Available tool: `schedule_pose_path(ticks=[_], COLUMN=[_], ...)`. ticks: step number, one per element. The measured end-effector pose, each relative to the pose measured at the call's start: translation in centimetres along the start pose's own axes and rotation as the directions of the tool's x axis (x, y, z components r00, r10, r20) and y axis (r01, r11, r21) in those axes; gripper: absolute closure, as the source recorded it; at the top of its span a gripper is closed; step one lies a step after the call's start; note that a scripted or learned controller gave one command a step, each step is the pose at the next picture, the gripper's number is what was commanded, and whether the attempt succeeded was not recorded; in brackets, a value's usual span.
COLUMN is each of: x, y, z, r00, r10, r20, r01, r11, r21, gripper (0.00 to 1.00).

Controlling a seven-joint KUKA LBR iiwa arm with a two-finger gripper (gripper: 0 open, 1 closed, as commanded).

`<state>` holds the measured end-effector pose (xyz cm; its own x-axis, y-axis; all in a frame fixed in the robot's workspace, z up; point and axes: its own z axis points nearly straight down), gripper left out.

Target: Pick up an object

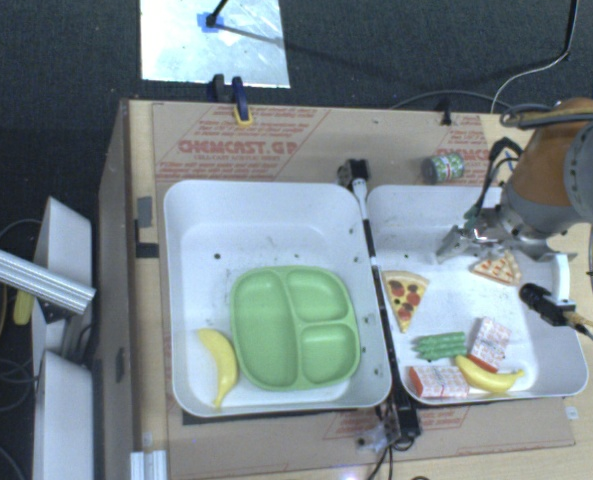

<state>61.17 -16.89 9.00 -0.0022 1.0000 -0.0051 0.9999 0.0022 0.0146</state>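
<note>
At the lower right of your frame, a small yellow plastic banana (490,376) lay in the right white bin (576,368). Farther up, a flat pizza slice toy (497,267) lay just beside the metal two-finger gripper (463,241). You saw its fingers spread apart, gripping nothing.

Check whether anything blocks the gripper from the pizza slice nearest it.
Nothing visible does. The gripper hovers in the right bin, with the nearest pizza slice just beside it and only bare bin floor between them.
</note>
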Motion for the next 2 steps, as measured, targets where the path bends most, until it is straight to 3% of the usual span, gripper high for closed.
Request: schedule_pose_path(ticks=[1, 2], x=[-3.9, -3.8], y=[4.2, 4.3], z=[-5.8, -6.8], r00=[1.0, 1.0], r10=[-0.002, -0.007], r20=[-0.003, -0.001], r01=[0.002, 0.007], r11=[1.0, 1.0], r21=[0.009, 0.007], gripper=[0.0, 1.0])
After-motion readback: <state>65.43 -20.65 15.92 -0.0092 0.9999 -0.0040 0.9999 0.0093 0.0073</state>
